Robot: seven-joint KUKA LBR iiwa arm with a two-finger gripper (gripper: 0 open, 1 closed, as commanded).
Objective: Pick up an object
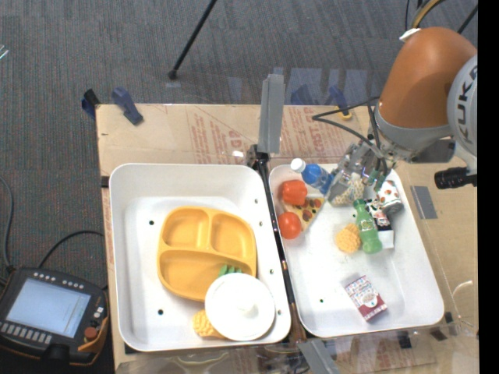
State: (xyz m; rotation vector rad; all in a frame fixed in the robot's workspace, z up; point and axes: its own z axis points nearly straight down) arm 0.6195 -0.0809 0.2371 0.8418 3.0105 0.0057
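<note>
Objects for picking: loose assortment in right bin (413, 287), none raised off the bin floor. Far-left corner: blue bottle with white cap (310, 172), lying tilted. Just near of it: orange-red tomato-like piece (294, 192), then a second red ball (289, 225) hard against the left wall, with a small patterned packet (313, 206) between and to the right. Mid-bin: yellow knobbly ball (348, 239), touching green bottle (366, 228), which lies roughly lengthwise toward the near side. Right of the green bottle: small dark can or carton with white label (386, 206). Near-right area: red-and-white printed box (366, 298), lying flat, well apart from the rest. Gripper (352, 181): lowered over far part of right bin, between blue bottle and green bottle, beneath grey arm with orange band (425, 76); jaw state cannot be told, fingers lost among wiring and clutter. Left bin (132, 209): yellow divided tray (204, 252), white round lid or bowl (240, 306) overlapping its near-right corner, small green item (228, 269) at the junction, yellow textured piece (204, 324) at near edge. Teach pendant (51, 312) on floor, near-left.
</note>
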